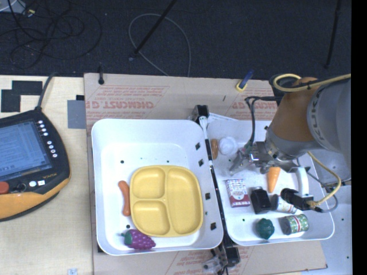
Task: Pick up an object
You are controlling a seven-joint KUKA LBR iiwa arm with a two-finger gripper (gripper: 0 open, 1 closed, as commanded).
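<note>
With the hand (252,158) lowered into the right bin (327,225), its opening not discernible, the carrot (273,179) just beside it could be nudged aside by crowding from the neighbouring box (235,192).

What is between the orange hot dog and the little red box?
In the camera view, the yellow divided plate and the walls where the two bins meet lie between the hot dog and the red box.

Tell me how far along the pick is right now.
Nothing looks lifted yet. The arm is over the right bin, its hand low near the carrot and the small red box. Whether it has anything is unclear. A secure grasp and lift remain.
</note>
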